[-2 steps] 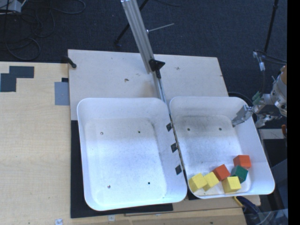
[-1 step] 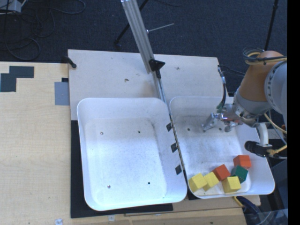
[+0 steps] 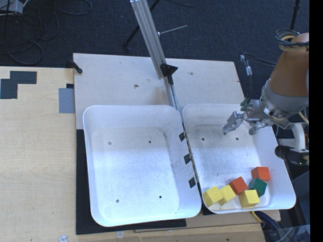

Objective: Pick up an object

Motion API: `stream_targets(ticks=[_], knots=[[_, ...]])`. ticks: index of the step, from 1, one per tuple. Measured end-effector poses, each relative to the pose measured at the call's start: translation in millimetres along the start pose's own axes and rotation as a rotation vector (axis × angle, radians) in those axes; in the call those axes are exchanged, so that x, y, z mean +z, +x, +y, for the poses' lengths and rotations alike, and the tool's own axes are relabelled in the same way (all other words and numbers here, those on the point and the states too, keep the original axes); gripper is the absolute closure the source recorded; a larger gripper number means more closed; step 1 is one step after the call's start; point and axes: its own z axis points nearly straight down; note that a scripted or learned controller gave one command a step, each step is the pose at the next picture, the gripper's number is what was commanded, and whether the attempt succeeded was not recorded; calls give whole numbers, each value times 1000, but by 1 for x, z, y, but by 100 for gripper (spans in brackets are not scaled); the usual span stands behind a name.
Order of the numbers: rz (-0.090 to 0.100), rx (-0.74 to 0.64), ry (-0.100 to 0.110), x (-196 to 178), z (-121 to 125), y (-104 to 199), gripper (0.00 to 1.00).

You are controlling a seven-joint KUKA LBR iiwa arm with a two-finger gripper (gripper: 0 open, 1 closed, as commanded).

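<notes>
The robot's hand (image 3: 242, 125), fingers spread and holding nothing, hovered over the right bin (image 3: 212, 150), apparently poised to reach the blocks (image 3: 239, 188) clustered in its near corner.

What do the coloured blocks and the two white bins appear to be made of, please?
Blocks: probably painted wood or foam; matte, flat colours, crisp edges. The look leaves it open.
Bins: likely moulded plastic; smooth, slightly glossy, rounded corners, thin rims.
</notes>
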Motion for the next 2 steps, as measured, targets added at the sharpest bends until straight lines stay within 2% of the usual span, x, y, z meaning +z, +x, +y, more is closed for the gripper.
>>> stream_targets(ticks=[1, 2], knots=[[-1, 3, 6, 145, 26, 24, 0], [-5, 6, 2, 143, 77, -51, 0]])
